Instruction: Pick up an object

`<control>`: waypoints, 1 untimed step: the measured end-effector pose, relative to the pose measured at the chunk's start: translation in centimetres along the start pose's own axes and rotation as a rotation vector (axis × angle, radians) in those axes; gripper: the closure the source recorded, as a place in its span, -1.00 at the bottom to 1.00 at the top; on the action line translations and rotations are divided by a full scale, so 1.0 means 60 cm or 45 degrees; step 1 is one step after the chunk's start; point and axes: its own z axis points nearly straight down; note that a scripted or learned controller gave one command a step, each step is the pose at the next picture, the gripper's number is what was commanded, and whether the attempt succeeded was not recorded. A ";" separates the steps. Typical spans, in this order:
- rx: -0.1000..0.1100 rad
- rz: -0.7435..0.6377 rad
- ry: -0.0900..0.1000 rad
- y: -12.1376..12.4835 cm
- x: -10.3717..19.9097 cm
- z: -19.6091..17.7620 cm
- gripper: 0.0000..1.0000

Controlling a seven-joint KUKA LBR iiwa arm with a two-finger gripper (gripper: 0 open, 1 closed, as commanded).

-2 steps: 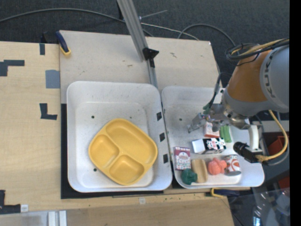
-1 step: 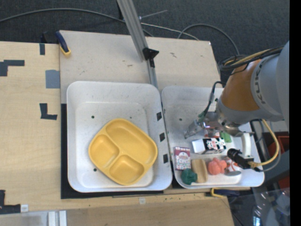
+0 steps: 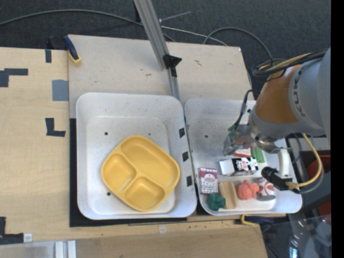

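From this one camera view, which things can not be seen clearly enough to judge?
- End effector, camera view: small and dark below the wrist; open or shut is unclear, and so is any hold.
- Small items in the right bin: the black and white item is partly covered by the arm.
- Printing on the dark red packet: too small to read.
- Orange-red toy: shape blurred.

tray [image 3: 141, 172] in left bin [image 3: 86, 144] | toys [image 3: 248, 190] in right bin [image 3: 201, 117]
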 end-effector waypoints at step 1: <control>-0.009 0.001 -0.002 -0.008 0.015 -0.091 1.00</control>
